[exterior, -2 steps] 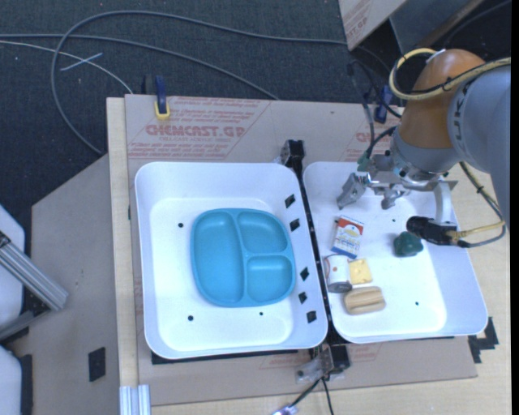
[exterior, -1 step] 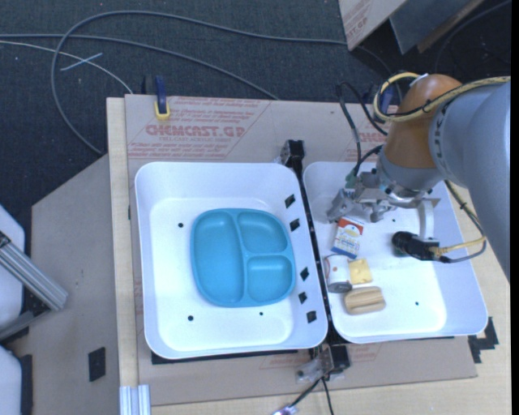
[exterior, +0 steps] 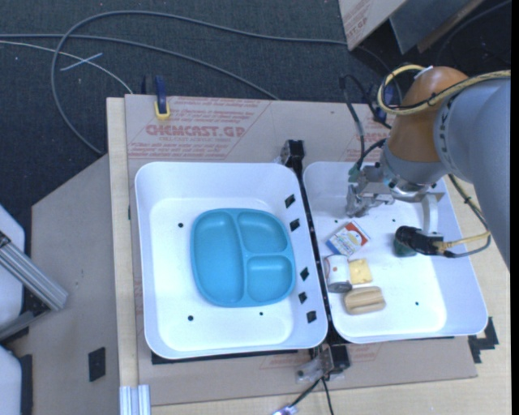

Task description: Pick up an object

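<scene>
The grey arm (exterior: 478,121) reaches in from the right, bent downward; its orange band (exterior: 422,113) sits above the wrist. The gripper (exterior: 361,203) points down; its fingertips are too small to judge.

A blue, three-compartment plastic plate (exterior: 242,256) lies in the left shallow white bin (exterior: 158,324). In the right white bin (exterior: 454,312) sit a small red-and-white packet (exterior: 348,239), a pale yellow block (exterior: 359,271) and a tan bread-like roll (exterior: 364,301). The metal two-finger gripper (exterior: 362,199) hangs above this bin's far left part, apparently holding nothing.

Floor (exterior: 203,49): I see dark carpet with loose grey cables (exterior: 97,57)
Bench (exterior: 203,130): printed cardboard sheet on top
Upper right: cardboard box (exterior: 365,20)
</scene>
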Action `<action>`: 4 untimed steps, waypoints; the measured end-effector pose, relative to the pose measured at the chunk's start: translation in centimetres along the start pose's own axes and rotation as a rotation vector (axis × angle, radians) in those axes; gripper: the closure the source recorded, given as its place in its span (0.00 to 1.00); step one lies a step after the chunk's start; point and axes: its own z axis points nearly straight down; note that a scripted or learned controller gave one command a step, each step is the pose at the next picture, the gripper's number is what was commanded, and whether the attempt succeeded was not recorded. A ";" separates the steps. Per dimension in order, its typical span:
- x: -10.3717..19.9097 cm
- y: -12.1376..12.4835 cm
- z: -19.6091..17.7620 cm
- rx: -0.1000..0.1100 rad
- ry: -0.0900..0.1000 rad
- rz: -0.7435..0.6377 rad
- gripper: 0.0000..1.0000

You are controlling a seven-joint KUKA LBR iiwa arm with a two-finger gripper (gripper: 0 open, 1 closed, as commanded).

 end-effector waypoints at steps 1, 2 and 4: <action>-0.2 -0.6 -6.2 -0.007 -0.002 0.000 1.00; -0.9 -0.1 -11.0 -0.006 -0.003 -0.001 1.00; 4.1 -1.7 -14.5 0.005 0.001 -0.004 1.00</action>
